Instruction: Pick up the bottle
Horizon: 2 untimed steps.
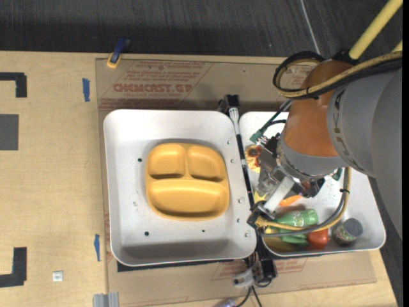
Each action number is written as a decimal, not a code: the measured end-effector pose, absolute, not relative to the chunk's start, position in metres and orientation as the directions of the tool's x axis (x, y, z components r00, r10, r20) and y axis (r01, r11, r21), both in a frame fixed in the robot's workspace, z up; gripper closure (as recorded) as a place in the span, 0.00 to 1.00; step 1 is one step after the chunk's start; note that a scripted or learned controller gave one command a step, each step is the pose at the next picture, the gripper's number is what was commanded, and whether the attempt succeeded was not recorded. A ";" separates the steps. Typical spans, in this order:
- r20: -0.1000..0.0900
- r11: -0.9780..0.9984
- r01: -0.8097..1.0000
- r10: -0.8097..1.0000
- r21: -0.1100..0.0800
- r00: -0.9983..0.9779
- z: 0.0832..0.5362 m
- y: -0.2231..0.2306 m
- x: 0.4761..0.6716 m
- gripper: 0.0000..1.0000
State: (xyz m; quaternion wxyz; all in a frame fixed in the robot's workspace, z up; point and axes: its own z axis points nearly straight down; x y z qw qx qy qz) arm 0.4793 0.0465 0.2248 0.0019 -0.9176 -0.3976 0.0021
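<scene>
The bottle point(299, 219) is green and lies on its side in the right bin point(374, 226), near the bin's front. My gripper point(273, 196) hangs low over the left part of that bin, just up and left of the bottle's neck end. The grey arm with its orange band point(313, 117) covers much of the bin behind it. Nothing can be made out in the gripper's grasp.
Around the bottle lie a red-orange piece point(317, 237), a small round can point(347, 231), a green item point(291, 238) and a yellow piece point(273, 226). A yellow divided plate point(187, 179) sits in the left bin point(121, 190). Cables run along the wall between the bins.
</scene>
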 end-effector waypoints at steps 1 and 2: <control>0.000 -0.282 0.959 0.959 0.002 0.282 0.281 -0.010 0.531 1.00; 0.000 -0.255 0.967 0.967 -0.001 0.255 0.184 0.014 0.620 1.00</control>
